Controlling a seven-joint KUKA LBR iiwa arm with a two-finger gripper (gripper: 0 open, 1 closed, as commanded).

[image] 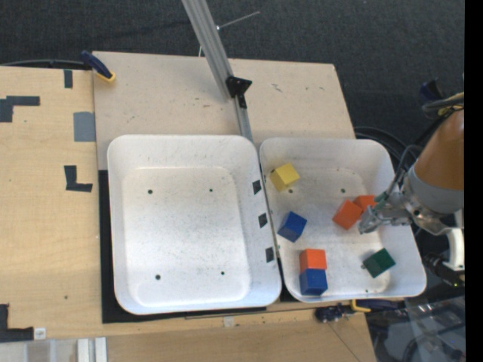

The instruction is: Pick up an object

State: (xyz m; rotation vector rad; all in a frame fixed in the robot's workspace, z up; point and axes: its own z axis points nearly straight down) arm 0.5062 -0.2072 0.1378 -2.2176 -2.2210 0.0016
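Camera view: gripper (371, 221) low beside orange block (348, 214).

The grey arm (438, 179) reaches into the right bin (339, 153) on the desk (45, 202), its claw (370, 221) low beside an orange block (349, 214), near yellow (285, 176), blue (292, 225), green (379, 262) and stacked orange-and-blue blocks (313, 271).

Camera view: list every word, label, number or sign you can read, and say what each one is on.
None can be read.
The blocks in the right bin carry no print.
The dark tape pieces on the wooden board are plain shapes, not letters.
The black tabs where the two bins meet are too small to read.
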